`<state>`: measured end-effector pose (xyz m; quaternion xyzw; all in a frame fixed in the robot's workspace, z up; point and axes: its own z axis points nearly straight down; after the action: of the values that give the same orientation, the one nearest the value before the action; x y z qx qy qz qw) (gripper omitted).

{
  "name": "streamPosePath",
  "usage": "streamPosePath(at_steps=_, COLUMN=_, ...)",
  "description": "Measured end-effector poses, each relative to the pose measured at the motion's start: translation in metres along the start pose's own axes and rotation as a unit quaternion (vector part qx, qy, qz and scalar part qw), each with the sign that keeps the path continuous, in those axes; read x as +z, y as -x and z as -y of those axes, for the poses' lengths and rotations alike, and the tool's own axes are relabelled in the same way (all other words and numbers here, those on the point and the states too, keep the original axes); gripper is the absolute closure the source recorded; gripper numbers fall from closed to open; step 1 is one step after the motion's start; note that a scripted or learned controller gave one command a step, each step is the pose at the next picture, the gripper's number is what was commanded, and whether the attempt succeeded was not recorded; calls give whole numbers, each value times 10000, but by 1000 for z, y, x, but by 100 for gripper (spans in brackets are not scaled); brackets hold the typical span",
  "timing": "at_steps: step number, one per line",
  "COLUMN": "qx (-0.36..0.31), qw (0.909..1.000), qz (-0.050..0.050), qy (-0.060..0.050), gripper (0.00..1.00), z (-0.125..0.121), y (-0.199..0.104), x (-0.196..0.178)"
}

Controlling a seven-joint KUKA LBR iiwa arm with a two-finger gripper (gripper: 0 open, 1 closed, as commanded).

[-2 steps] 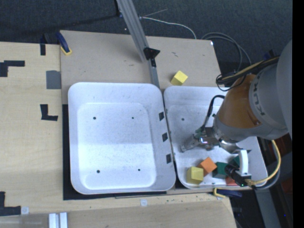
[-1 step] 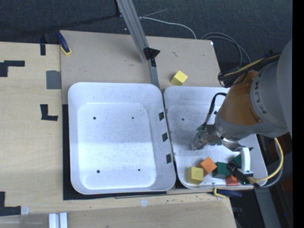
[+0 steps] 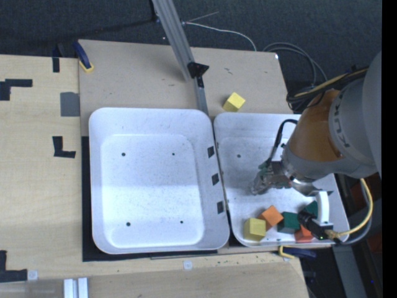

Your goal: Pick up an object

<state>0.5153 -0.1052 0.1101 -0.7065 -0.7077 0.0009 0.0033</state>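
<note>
Blocks cluster at the lower edge of the right bin (image 3: 248,126), lower right of the frame: a yellow block (image 3: 254,228), an orange block (image 3: 272,215), a green block (image 3: 289,220) and a red one (image 3: 303,233), likely gathered against the wall. The gripper (image 3: 268,180) hangs just above them over bare bin floor, holding nothing visible; whether it is spread or pressed together I cannot tell. Another yellow cube (image 3: 234,102) sits on the bench beyond the bins.

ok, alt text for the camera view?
Grey arm's gripper hangs low inside the right white bin, above small yellow, orange and green blocks at its near edge. Another yellow cube sits on the bench.
</note>
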Motion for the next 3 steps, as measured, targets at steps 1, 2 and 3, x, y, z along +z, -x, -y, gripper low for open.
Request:
streamPosePath(at_steps=1, qx=-4, qw=10000, qz=-7, qy=-10, gripper=100, z=0, y=-1, x=-9)
streamPosePath(at_steps=2, qx=-44, qw=10000, qz=1, qy=47, gripper=100, z=-35, y=-125, x=-84)
streamPosePath(at_steps=3, qx=-17, qw=10000, qz=18, qy=48, gripper=100, z=-120, y=-138, x=-82)
